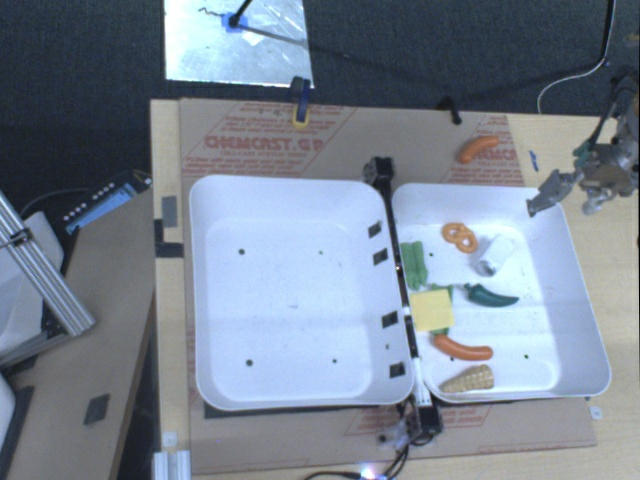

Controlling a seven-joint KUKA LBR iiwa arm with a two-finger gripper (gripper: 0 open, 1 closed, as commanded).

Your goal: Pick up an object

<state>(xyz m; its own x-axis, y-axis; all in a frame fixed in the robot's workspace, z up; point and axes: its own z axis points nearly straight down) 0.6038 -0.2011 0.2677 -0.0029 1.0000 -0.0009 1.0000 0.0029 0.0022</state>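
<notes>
Gripper above right bin rim

Two white bins; two sausages; one pretzel, pepper, cheese block, cone, cup.

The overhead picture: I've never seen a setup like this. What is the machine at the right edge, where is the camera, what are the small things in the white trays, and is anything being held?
One fixed camera looks down at a slant on a bench with two shallow white bins side by side. The metal piece at the right edge is the robot arm's gripper, hovering over the right bin's far corner; nothing is visibly held.

In the right bin lie toy foods: a pretzel, a white cup, a green block, a dark green pepper, a yellow block, a sausage and a cone. Another sausage lies outside, on the cardboard behind the bins. The left bin is beside it.
</notes>
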